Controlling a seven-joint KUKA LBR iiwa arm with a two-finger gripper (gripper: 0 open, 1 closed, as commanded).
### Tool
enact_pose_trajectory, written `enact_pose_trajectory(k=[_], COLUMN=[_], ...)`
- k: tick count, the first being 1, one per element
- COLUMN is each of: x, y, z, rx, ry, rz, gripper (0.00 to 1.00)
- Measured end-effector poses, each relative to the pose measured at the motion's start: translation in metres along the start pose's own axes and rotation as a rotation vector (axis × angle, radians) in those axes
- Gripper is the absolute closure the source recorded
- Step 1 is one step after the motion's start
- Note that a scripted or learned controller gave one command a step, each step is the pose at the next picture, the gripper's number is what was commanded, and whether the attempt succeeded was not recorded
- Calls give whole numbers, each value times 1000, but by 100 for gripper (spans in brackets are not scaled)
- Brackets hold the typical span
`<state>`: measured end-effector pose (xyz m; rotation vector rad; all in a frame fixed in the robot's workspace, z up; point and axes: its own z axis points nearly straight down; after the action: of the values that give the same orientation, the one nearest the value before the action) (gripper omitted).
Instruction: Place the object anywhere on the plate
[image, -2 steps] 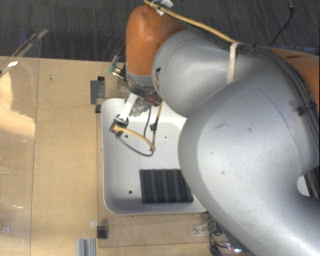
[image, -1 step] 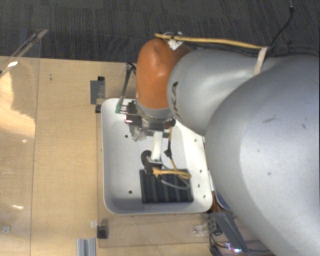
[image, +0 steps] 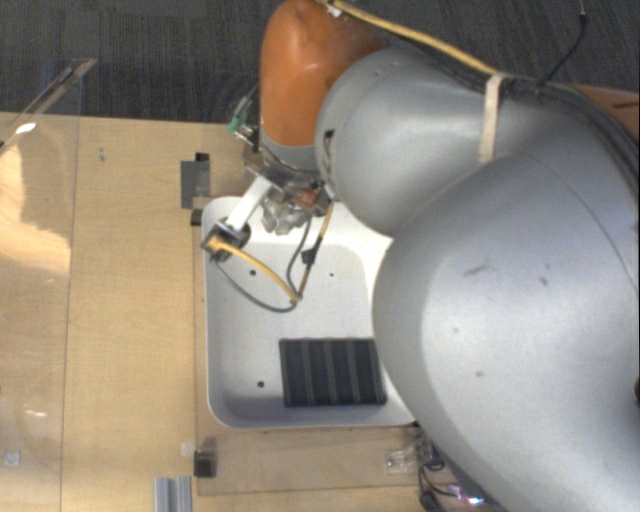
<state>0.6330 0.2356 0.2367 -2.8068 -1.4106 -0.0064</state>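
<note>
End effector (image: 285, 208) sits low at the far end of the bin (image: 225, 400), under my orange band, and whether it's wide or narrow I can't tell from up here, so I'm claiming nothing held. Starting nearest the camera: a dark ribbed slab (image: 331, 372) lies flat on the bin floor by the near wall, with my arm (image: 500, 300) looming just beside it. I take that slab for the object. Its long side runs across the view, with the grooves running near to far. Further back, a yellow-and-black cable (image: 262, 290) loops down from my wrist over bare white floor. So the slab is well apart from my end effector, straight back toward the camera and a touch right. That's the line the next reach turns on. Where the plate lies I can't tell. Beyond, the table (image: 120, 300).
</note>
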Motion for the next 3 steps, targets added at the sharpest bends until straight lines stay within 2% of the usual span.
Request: enact_pose_trajectory(k=[1,2,3], x=[5,-50,-83], y=[7,-65,-111], z=[96,144,142], rx=[2,-10,-15], ry=[-4,12,17], rz=[81,-209,-467], gripper=[100,100,100])
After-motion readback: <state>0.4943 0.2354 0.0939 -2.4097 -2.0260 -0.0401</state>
